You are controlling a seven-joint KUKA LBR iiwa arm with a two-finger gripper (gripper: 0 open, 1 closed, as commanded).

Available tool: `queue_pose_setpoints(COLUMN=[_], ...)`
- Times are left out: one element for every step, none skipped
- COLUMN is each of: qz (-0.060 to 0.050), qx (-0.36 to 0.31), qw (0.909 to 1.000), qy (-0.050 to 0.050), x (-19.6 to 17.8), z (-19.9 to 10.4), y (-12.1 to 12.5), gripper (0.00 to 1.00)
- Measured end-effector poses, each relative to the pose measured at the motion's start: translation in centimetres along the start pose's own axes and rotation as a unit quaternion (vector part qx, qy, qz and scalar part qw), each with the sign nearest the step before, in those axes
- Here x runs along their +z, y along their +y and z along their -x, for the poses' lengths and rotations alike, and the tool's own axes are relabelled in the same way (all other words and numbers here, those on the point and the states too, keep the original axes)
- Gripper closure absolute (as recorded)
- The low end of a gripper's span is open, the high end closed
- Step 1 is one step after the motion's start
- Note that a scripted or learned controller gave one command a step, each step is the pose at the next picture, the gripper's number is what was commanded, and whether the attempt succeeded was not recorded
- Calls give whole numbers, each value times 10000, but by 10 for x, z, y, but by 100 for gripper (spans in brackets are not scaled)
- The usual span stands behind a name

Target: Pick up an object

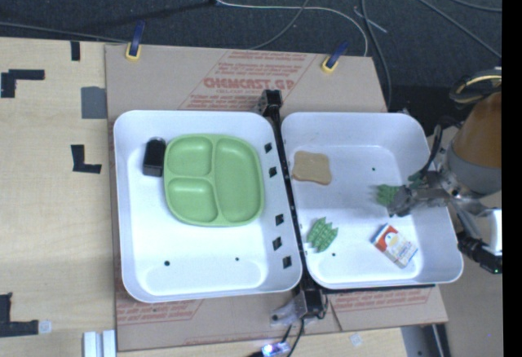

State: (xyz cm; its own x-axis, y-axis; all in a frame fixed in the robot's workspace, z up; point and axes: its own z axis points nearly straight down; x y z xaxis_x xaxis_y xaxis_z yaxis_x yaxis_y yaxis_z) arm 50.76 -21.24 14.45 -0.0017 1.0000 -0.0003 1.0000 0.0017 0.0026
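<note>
Benchtop bins (pixel 130 184): divided plate (pixel 214 179), toast (pixel 311 168).

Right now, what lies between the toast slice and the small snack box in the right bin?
In the camera view, bare white bin floor lies between the toast slice and the snack box; the green leafy toy sits off to the side.

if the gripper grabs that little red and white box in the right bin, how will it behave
The box looks small and flat, so probably light and fairly stiff. It lies flat on the bin floor, unlikely to roll. Its low profile may let fingers slide off; thin card could crush.
</note>
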Motion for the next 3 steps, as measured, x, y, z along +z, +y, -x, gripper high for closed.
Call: queue_pose_setpoints(qz=[4,12,-16], qx=[4,-1,-20], qw=[10000,10000,10000], qy=[-7,-10,5], x=[-45,-98,-88], z=[7,7,-43], y=[0,1,14], gripper=[100,100,100])
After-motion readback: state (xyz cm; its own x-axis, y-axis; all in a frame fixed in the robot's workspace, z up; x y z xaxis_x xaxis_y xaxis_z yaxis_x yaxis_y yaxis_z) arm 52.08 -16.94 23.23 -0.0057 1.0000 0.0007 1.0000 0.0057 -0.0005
